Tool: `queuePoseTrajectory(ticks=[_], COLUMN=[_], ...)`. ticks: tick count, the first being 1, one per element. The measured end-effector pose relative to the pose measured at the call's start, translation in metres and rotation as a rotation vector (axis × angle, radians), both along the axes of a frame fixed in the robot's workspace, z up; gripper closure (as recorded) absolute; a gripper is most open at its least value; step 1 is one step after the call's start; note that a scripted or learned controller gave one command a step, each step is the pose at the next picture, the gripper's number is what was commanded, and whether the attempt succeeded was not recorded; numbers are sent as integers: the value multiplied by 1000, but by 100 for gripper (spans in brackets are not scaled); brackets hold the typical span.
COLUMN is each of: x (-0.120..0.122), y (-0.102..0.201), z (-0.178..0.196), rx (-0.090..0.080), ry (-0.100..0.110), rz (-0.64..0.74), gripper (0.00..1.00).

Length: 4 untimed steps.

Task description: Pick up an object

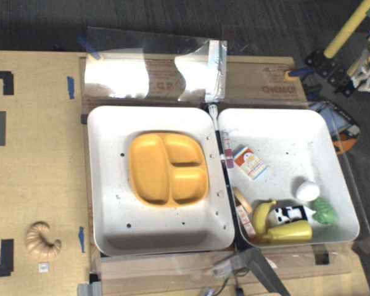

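- the step in hand is looking like the choice of a target and a descent onto it; nothing is being lifted yet, so the task is sitting at its start.
- the candidates are lying mostly in the right bin [314, 125]: a small card [251, 163] is lying alone near the middle of its left half, well apart from the rest.
- a tight cluster is crowding that bin's near edge: a banana [285, 232] is touching a black-and-white toy [295, 214], with a white ball [307, 191] and a green lump [325, 212] just beside them toward the near right corner.
- a wooden stick [241, 203] is lying along the left wall of that bin, too close to the wall for an easy grasp.
- the left bin [105, 134] is carrying a yellow plate [168, 168] at its centre; being wide and flat, it is probably offering only its rim.
- a croissant toy [43, 239] is resting on the bench [31, 134] near its near left corner, outside both bins.
- the ball is likely rolling away under a glancing touch, and the card is lying too flat to pinch well.
- the banana is seeming the best bet: a descent straight down over its middle, closing across its narrow width, is avoiding both the near wall and the toy.
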<state>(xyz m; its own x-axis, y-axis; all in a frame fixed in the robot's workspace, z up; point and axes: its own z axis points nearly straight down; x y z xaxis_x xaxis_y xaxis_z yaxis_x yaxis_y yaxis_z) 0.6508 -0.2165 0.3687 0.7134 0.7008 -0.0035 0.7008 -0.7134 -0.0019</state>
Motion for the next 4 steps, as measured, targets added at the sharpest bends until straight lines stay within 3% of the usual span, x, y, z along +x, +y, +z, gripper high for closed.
queuePoseTrajectory(ticks=[1, 2, 3, 4], x=[1, 18, 16, 12], y=[0, 3, 24, 31], z=[49, 61, 112, -66], rx=[1, 1, 1, 4], ry=[1, 3, -1, 6], rz=[181, 136, 109, 2], gripper=[100, 100, 100, 100])
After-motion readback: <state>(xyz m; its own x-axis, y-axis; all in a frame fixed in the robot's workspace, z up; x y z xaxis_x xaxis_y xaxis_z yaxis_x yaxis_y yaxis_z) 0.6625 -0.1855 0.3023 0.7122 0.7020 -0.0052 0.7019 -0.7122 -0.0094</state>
